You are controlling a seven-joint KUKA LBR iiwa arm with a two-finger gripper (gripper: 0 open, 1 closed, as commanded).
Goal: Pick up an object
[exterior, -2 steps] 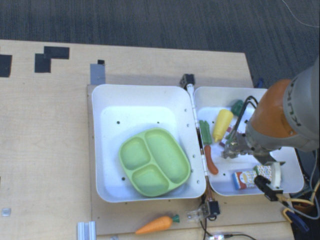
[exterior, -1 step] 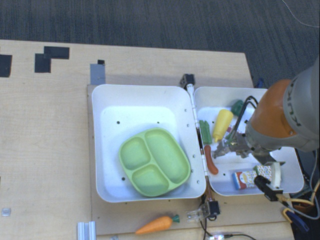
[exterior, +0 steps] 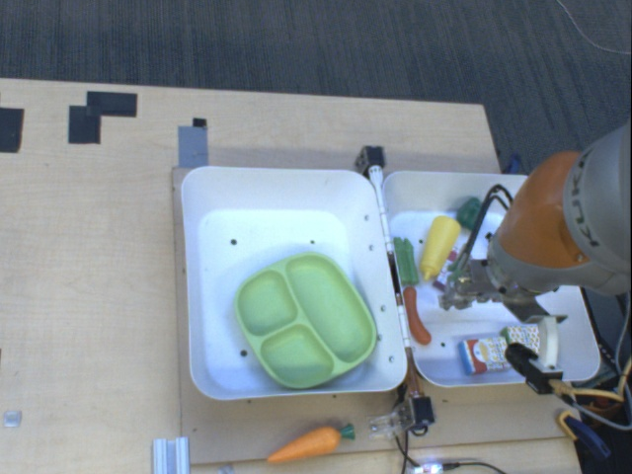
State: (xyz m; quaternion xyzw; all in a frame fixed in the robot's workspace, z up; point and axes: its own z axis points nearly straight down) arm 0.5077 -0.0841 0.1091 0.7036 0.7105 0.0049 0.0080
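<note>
We saw the pincer [exterior: 462,292] low in the right bin [exterior: 583,363]; whether it was clenched we could not tell. The yellow bottle [exterior: 438,246] lay just beside it, up-left, its long axis nearly upright in view.

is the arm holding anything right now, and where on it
Cannot be told. The end effector sits low in the right bin, beside the yellow toy and above the red sausage, but nothing shows between its tips.
</note>
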